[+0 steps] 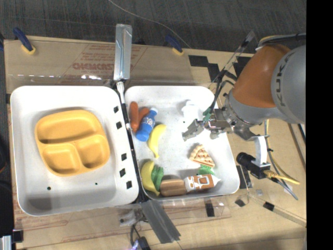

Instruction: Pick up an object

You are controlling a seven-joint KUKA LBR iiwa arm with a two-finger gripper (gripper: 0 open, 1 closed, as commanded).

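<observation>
Now we count two bins, one tray and two bananas. Our gripper hangs over the right bin, fingers slightly apart, holding nothing.

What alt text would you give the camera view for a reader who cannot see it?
A grey and orange arm reaches from the right, its gripper over the right bin, which holds a banana, a waffle slice, a carton and other toy foods. The left bin holds a yellow divided tray.
</observation>
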